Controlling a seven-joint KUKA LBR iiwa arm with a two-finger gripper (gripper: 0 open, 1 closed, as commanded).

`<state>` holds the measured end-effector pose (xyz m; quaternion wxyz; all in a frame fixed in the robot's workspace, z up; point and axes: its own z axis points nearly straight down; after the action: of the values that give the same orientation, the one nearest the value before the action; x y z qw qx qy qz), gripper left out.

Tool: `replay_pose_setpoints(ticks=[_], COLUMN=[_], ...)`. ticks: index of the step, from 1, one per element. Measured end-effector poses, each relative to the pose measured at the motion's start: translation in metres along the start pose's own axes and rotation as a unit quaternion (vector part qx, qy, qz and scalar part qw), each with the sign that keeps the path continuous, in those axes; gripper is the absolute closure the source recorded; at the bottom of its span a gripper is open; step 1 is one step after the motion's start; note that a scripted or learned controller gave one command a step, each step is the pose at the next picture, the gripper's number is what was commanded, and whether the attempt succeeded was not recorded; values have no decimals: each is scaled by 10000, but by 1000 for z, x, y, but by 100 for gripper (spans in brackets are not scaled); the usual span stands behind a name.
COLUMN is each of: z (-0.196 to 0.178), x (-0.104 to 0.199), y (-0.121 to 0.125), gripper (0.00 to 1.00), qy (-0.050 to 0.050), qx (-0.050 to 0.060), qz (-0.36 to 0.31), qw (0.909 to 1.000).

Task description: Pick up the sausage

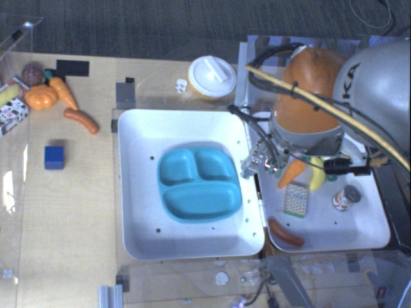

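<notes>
Grey KUKA arm (379, 82), orange-banded
Glossy orange band (308, 88), black lettering on the silver shell, yellow and black cables (302, 95) draped across.

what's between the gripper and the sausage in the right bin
In the camera view, a small patterned card lies on the bin floor between the gripper and the sausage, just below a toy carrot.
</notes>
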<state>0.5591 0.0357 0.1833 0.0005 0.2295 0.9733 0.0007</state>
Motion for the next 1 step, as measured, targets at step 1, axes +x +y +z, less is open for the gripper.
replay_pose_setpoints(ticks=[1], z=[-34], x=[43], y=[87], gripper=[100], qy=[-4], qx=[-6], qz=[-1495], qw=[9888])
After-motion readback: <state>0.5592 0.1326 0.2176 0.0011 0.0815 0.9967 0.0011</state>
